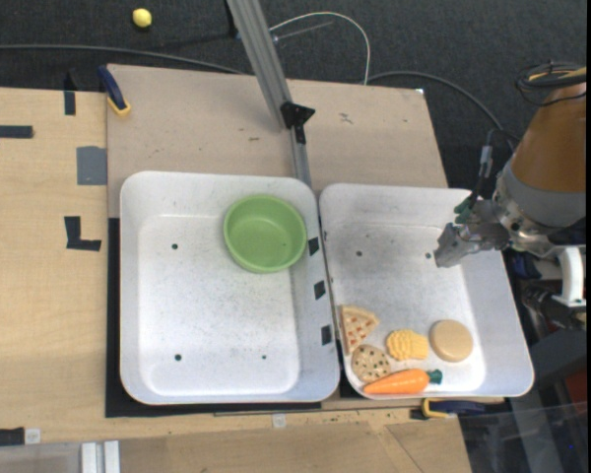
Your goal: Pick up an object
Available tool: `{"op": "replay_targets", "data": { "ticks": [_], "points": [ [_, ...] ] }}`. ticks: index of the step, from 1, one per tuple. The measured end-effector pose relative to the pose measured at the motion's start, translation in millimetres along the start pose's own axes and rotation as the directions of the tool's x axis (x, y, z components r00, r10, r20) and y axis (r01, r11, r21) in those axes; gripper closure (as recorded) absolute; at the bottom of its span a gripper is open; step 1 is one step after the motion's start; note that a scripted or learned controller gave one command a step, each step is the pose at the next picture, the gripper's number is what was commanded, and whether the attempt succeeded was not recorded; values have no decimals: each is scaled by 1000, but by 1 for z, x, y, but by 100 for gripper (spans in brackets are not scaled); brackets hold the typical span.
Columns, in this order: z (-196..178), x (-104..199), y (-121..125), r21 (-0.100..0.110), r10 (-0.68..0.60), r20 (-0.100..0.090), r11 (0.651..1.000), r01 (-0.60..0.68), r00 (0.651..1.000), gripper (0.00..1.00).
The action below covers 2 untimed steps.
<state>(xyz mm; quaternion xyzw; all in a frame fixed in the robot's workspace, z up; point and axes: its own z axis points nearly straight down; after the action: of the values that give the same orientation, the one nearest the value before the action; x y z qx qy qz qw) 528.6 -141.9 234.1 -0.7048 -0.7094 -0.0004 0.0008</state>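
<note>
The grey two-finger gripper [451, 247] hangs over the bare upper-right floor of the right-hand shallow white bin [394, 200], with nothing seen between its fingers; whether they stand wide or narrow cannot be told from this slant. The candidate objects lie clustered along that bin's near edge, well apart from the gripper: a tan waffle-patterned wedge [356, 324], a round brown speckled biscuit [371, 363], a yellow ridged piece [407, 344], a smooth beige disc [452, 341] and an orange carrot with a green end [401, 382]. A green round plastic bowl [265, 233] sits in the left-hand white bin [148, 294]. Risks noted: the pieces touch or nearly touch (carrot against biscuit especially), so a descent may straddle two and slip off both; those nearest the wall leave little finger room; flat pieces may be pushed rather than gripped.
</note>
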Motion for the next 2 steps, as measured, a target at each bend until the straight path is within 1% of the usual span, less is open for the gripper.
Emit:
{"op": "replay_targets", "data": {
  "ticks": [1, 2],
  "points": [
    [9, 54, 21, 1, -1, 0, 1000, 1, 1000, 100],
    [2, 108, 40, 0, -1, -1, 1000, 1, 1000, 100]
  ]
}}
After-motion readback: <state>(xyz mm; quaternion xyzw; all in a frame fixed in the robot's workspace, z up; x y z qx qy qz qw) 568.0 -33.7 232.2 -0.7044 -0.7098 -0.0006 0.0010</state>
